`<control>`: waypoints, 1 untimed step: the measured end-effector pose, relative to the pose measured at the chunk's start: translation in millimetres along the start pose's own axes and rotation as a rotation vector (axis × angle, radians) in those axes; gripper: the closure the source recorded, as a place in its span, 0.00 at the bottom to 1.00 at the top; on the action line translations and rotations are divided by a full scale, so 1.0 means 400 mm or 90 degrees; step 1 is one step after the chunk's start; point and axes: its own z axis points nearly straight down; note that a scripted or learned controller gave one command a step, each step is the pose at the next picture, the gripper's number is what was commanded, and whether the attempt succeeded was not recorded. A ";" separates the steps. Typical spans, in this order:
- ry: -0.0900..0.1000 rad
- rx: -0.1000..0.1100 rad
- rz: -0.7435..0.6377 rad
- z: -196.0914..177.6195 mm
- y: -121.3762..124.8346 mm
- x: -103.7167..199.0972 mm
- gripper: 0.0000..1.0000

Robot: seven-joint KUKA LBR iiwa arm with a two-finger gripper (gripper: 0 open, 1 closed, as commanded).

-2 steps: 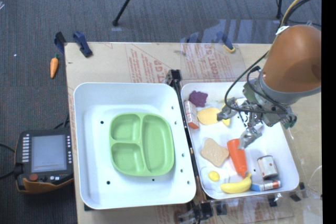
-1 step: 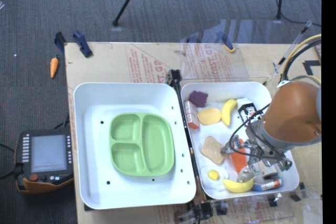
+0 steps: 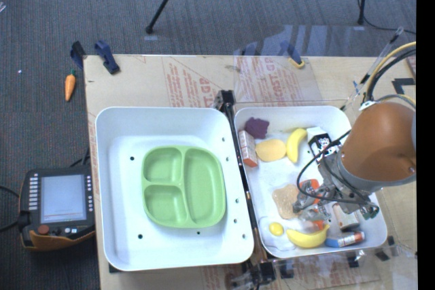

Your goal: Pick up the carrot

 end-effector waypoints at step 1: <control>0.006 -0.002 0.084 -0.224 0.157 -0.092 1.00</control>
